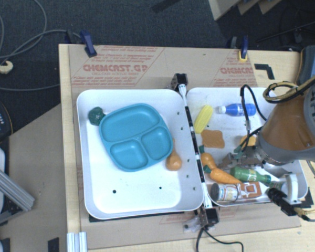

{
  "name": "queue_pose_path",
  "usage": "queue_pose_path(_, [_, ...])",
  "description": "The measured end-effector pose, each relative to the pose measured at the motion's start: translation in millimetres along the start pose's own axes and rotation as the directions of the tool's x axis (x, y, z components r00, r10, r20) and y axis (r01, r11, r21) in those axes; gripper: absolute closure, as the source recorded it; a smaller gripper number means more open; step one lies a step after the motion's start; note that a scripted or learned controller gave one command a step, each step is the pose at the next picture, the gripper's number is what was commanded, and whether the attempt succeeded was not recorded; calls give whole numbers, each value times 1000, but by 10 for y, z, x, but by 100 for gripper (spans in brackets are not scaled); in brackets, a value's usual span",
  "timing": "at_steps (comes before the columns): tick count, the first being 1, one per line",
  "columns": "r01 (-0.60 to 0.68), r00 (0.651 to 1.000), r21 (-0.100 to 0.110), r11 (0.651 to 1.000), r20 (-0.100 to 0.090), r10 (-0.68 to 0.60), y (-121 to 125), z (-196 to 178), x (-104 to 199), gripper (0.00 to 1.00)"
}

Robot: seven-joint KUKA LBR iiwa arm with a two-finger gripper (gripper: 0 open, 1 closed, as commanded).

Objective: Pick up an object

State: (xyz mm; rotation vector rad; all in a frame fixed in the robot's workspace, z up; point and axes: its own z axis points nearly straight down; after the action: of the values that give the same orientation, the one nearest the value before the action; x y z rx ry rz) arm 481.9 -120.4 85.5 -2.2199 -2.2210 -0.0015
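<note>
My gripper (242,154) hangs low in the right bin (199,96), under the arm's orange band. It sits just above a green bottle (250,174) and to the right of an orange carrot (220,173). A brown toast slice (213,138) lies to its left. Further back are a yellow corn cob (203,118) and a blue bottle (236,109). A metal can (226,192) and an orange-and-white carton (250,189) lie along the bin's front wall. Nothing visibly sits in the gripper.
The left bin (142,198) bears a blue divided plate (136,136), a dark green ball (96,115) at its back left and an orange-tan fruit (173,161) by the dividing wall. Black cables (247,96) trail from the arm over the right bin.
</note>
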Motion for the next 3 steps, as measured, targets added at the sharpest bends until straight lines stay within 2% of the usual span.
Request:
queue_pose_path(1, [-1, 1000, -5, 1000, 2, 1, 27, -94, -15, 100])
queue_pose_path(2, [-5, 1000, -7, 1000, 9, 5, 500, -282, -910, 100])
queue_pose_path(3, [8, 1000, -10, 1000, 2, -8, 1048, -869, -290, 100])
